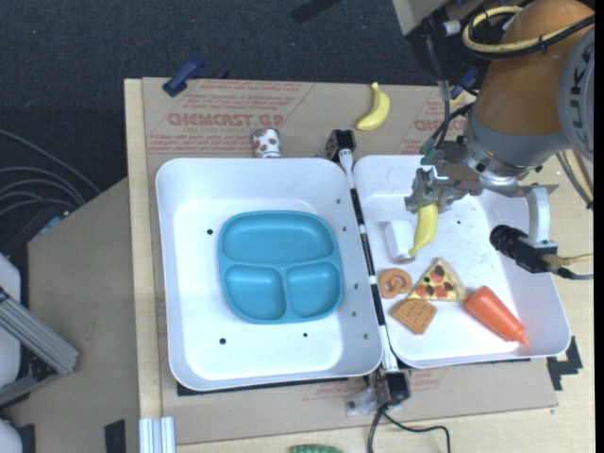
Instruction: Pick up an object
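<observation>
Because the gripper (427, 199) pinches only the top end of the toy banana (426, 228), which hangs between its fingers over the right bin (547, 295) at frame right, the grip looks shallow. A swing could slip it free onto the pizza slice (438, 282) and pretzel (393, 282) below.

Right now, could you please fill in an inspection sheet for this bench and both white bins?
Surface: brown cardboard-covered bench bearing two shallow white bins side by side.
Job's things: right bin holds a yellow banana, small brown pretzel, pizza slice, square tan cracker, orange carrot; left bin holds a blue divided plate.
Clutter: second yellow banana and a small spotted toy behind the bins.
Gripper: gripper at the banana's upper end; grip unclear.
Cables: black cable at the front edge.
Surroundings: dark floor.
</observation>
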`<state>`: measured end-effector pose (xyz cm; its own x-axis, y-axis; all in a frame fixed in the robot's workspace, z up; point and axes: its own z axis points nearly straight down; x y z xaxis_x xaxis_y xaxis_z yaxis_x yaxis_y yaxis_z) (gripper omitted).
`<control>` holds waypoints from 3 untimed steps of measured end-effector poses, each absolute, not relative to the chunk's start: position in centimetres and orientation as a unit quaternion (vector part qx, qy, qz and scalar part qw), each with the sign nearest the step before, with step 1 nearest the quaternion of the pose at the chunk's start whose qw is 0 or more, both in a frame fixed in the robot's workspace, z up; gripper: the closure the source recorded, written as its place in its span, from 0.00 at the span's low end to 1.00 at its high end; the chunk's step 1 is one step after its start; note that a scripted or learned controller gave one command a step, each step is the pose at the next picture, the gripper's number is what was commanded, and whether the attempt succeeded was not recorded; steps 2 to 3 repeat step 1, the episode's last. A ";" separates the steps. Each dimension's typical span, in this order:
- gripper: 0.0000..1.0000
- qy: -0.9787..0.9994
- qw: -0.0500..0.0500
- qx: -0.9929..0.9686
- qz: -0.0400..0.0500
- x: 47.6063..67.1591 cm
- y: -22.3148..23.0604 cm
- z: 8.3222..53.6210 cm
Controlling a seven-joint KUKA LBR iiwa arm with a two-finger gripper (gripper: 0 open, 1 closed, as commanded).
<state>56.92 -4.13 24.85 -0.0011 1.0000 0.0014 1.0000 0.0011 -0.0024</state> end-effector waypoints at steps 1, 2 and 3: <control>1.00 -0.707 0.002 -0.707 0.001 50.5 -3.5 27.1; 1.00 -0.707 0.002 -0.707 0.001 50.5 -3.5 27.1; 1.00 -0.707 0.002 -0.707 0.001 50.5 -3.5 27.1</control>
